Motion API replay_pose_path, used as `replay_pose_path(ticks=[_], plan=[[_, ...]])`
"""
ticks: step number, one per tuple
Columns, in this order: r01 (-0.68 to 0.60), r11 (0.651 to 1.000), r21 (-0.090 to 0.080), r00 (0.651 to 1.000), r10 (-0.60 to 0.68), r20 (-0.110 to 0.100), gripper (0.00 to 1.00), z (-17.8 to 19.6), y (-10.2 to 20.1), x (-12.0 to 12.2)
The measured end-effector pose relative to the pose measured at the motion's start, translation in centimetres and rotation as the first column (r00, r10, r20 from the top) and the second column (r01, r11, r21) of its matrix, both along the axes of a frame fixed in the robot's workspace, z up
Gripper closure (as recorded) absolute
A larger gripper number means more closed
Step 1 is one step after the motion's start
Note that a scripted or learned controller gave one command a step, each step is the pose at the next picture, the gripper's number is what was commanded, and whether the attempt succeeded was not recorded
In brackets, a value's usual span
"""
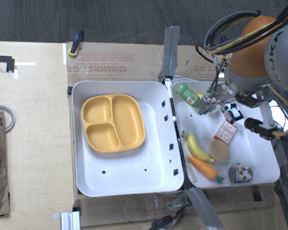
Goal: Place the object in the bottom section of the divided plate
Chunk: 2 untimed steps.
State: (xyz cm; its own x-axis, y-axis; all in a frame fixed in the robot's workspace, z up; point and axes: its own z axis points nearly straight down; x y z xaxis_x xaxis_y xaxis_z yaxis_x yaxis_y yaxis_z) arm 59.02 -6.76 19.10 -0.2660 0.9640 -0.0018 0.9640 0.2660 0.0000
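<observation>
A yellow divided plate [114, 122] lies in the left bin [134, 176]. It has two small sections on its left side and one long section on its right, all bare. My gripper [205, 107] is low in the back of the right bin [259, 152], right beside a green bottle [188, 94] that lies on its side. The bottle's right end touches or nearly touches the gripper tip. The grey arm with its orange band [252, 42] comes in from the upper right.
In the right bin lie a banana [197, 147], a carrot [203, 167], a tan round disc [219, 151], a red-and-white packet [226, 131] and a small can [240, 173]. The divider wall between the bins [175, 123] stands just left of the bottle.
</observation>
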Motion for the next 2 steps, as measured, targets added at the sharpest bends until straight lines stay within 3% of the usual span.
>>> replay_pose_path(ticks=[1, 2], plan=[[0.091, 0.996, -0.001, 0.996, -0.091, -0.003, 1.00, -0.1, 7.4, -3.6], [0.059, 0.998, -0.002, 0.998, -0.059, -0.003, 1.00, -0.1, 14.5, -3.5]])
